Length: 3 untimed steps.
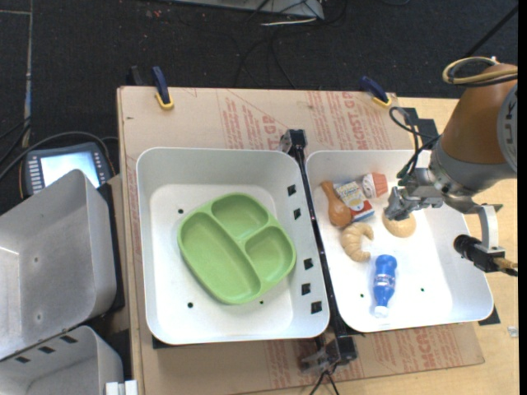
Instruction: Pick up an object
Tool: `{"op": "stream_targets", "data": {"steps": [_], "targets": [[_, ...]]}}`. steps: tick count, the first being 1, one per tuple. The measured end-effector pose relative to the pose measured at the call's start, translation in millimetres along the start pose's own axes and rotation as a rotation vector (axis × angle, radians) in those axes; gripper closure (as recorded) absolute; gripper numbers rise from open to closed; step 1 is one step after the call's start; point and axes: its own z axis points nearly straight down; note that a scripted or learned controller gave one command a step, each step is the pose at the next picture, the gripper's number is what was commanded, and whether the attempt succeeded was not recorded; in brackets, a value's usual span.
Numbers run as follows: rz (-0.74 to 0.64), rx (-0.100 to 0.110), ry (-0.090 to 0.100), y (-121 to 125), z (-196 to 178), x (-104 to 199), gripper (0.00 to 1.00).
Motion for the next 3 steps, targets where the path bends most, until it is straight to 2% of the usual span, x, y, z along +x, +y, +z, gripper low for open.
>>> {"op": "stream_targets", "data": {"steps": [1, 2, 3], "targets": [[-0.001, 0.001, 0.000, 1.6, -53.2, -0.1, 1.00], [0.001, 0.007, 0.001, 1.9, -39.6, 0.2, 1.00], [-0.004, 0.007, 0.002, 5.8, -37.1, 44.4, 1.00]]}}
